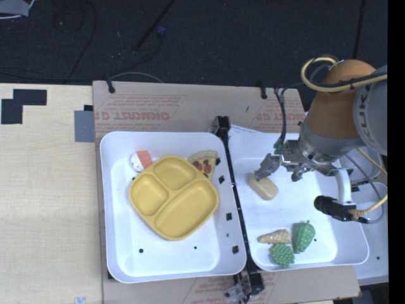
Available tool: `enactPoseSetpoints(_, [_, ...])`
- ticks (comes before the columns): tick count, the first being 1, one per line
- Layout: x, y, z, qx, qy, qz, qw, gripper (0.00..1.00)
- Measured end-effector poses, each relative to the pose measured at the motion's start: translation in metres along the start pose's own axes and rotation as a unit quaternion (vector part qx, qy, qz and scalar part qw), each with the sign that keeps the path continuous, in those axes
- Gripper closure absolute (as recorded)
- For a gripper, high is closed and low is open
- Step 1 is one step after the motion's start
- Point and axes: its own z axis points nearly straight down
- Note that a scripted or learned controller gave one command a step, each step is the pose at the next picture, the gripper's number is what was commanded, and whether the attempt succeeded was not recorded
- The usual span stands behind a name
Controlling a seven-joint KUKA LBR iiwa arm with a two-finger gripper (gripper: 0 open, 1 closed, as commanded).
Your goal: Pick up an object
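In the right bin [354, 249], a tan rounded block [263, 187] lies near the left wall. My gripper [282, 170] hovers just above and to the right of it, open, with nothing between its fingers. Its left finger [266, 167] hangs close over the block's upper edge. Near the front of the bin lie a beige cone-shaped piece [275, 237], a green ridged toy [303, 235] and a green bumpy ball [282, 254]. The orange-banded arm comes in from the right.
The left bin [120, 246] holds a yellow divided plate [174, 198], a pizza-slice toy [204, 163] and a small red and white piece [140, 160]. A black divider [231, 195] runs between the bins. A black cable part [334, 208] hangs over the right bin's right side.
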Motion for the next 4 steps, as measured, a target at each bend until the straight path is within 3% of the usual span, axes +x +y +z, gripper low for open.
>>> enactPoseSetpoints(2, [-0.001,-0.01,0.103,0.001,0.0,0.001,1.0,0.0])
enactPoseSetpoints(3, [-0.003,-0.009,0.091,0.0,0.0,0.003,1.0,1.0])
enactPoseSetpoints(4, [-0.009,-0.005,0.03,-0.003,-0.001,0.002,1.0,1.0])
